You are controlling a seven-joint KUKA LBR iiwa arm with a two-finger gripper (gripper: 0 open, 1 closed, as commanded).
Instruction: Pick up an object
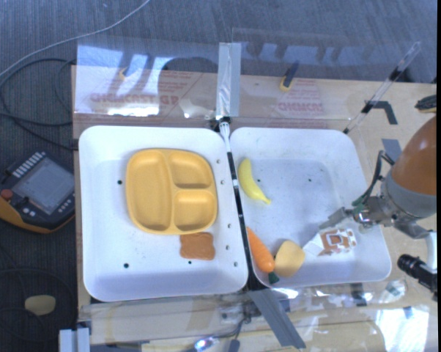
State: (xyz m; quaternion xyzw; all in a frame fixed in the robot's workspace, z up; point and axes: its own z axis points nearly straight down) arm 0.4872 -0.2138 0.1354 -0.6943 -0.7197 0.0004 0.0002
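Note:
The right bin [308, 145] holds a yellow banana [252, 182] near its left wall. An orange carrot [261, 253] and a pale yellow rounded piece [288, 257] lie together at its front left. A white packet with an orange print [336, 241] rests near the front right. My gripper [352, 215] reaches in from the right and sits just above and behind the packet, low over the bin floor. I cannot make out anything held in it.
The left bin [103, 218] holds a yellow divided plate [172, 191] and a brown toast-like slice [198, 247] in front of it. The wall between the bins [234, 196] runs down the middle. A teach pendant [31, 191] lies on the floor at the left.

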